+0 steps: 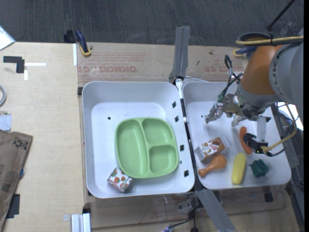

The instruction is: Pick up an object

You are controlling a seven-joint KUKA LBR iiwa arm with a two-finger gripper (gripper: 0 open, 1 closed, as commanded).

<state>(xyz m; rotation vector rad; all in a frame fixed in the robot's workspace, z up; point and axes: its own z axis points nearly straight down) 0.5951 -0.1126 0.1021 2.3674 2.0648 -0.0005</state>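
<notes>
Overhead, arm [270, 74] above right bin [193, 103] — corn [238, 168], carrot [244, 139] below

The cardboard sheet [126, 64] behind the bins bears red upside-down lettering, not clearly legible.

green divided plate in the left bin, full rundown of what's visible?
The light green, three-compartment plastic-looking plate lies flat, right way up, in the left white bin, toward its front right. It has rounded corners: one long compartment on the view's left and two smaller ones on the right. All three compartments look bare. A small white carton with red fruit print sits at its front-left corner, touching or nearly touching the rim. The gripper is over the right bin, away from it.
</notes>
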